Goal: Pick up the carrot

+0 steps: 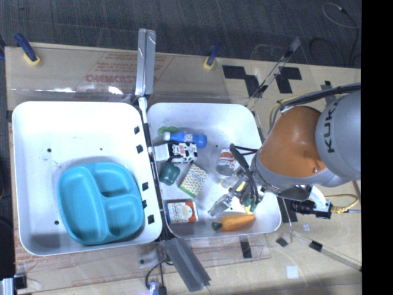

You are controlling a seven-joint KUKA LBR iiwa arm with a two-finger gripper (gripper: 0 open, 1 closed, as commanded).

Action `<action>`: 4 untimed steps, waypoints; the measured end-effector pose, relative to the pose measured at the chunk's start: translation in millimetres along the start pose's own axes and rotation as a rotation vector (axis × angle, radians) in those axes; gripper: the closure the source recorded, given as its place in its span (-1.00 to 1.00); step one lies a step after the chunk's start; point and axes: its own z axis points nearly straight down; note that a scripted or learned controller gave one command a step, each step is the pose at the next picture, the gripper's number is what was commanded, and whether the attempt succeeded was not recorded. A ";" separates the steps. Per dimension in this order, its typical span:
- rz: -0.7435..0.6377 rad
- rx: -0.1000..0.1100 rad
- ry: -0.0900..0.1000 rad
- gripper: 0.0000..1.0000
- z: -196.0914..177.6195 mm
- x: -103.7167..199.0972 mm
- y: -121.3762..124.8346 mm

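The carrot (237, 222) is orange with a green stub at its left end. It lies flat along the front wall of the right bin (202, 110), near the front right corner. My gripper (235, 204) hangs just behind and above the carrot, reaching in from the right under the orange wrist band. Its fingers (220, 207) stand open with nothing between them, and the carrot rests on the bin floor, apart from them.
The right bin also holds a blue and white bottle (185, 139), a small black and white box (183, 153), a dark green cup (169, 174), a checkered packet (194, 179), an orange carton (181, 212) and a can (226, 161). A teal divided tray (101, 203) lies in the left bin.
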 end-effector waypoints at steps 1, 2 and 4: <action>-0.029 0.000 -0.001 -1.00 -95.8 18.2 23.2; -0.171 0.000 0.002 -1.00 1.0 -7.9 -10.1; -0.224 -0.002 -0.003 1.00 7.5 -19.9 -19.1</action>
